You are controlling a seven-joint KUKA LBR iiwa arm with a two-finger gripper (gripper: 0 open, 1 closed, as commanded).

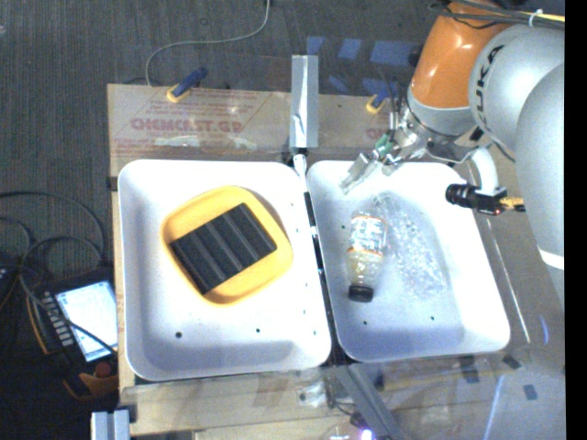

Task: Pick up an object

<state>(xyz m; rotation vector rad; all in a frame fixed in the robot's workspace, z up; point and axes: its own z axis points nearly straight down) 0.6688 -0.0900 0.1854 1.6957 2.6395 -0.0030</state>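
The gripper (pixel 367 165) hangs over the upper left corner of the right bin (pixel 477 333), in the upper middle of the frame; its fingers (pixel 353 177) look slightly spread with nothing between them, though they are small and pale against the white, so this is a judgement. The nearest candidate, a clear plastic bottle (pixel 366 253), lies below the gripper in the picture and a touch to its right, near but apart; its long axis runs almost straight up and down the frame, dark cap toward the bottom edge. A move toward the lower part of the frame would bring the fingers over its body, and closing across the short width seems the sounder grasp. The bottle is transparent, with a pale label round its upper half; crumpled clear plastic (pixel 413 250) lies just beside it on the right, possibly touching; the left bin (pixel 147 337) holds a yellow tray with a dark ribbed insert (pixel 227 244), well apart from the gripper.
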